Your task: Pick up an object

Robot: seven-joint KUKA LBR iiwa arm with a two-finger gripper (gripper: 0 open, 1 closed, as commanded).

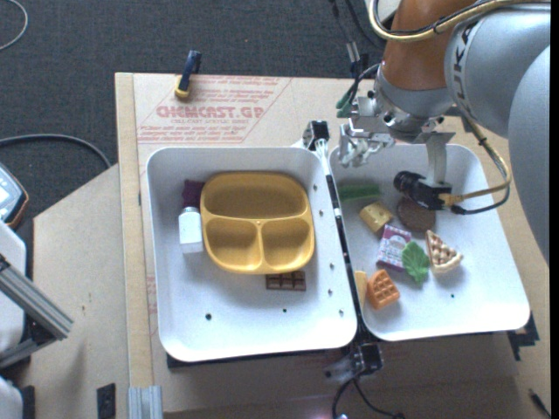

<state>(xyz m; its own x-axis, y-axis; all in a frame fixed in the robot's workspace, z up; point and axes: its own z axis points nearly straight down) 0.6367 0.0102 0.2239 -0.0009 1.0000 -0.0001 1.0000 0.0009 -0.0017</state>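
Approach step, nothing picked yet. Gripper (354,149) hangs over the back-left corner of the right bin (489,278), just behind the green strip (358,191) and a bit above it. Nothing shows in its grasp, and whether it is spread or closed can't be told from this slant. No set target, but the likeliest pick by nearness is the green strip, lying flat on the bin floor near the wall between the bins. Other candidates, placed from the green strip: cheese wedge (376,216) just in front of it, brown disc (417,215) to its front-right, purple box (395,244) further front with a green leaf (416,260) touching it, a pizza slice (443,253) just beyond the leaf, and an orange waffle (382,288) well in front. Left of the strip, across the wall, the left bin (227,312) holds a yellow tray (258,221), a white bottle (190,230) and a chocolate bar (286,280). Next move as I judge it: shift forward to centre over the strip, line the jaws across its narrow side, drop straight down, close, lift. Risks: the strip is thin and flat, so it is easy to miss or skid along the floor, and the bin wall close by may crowd the descent. The cheese wedge looks like the easier grab.
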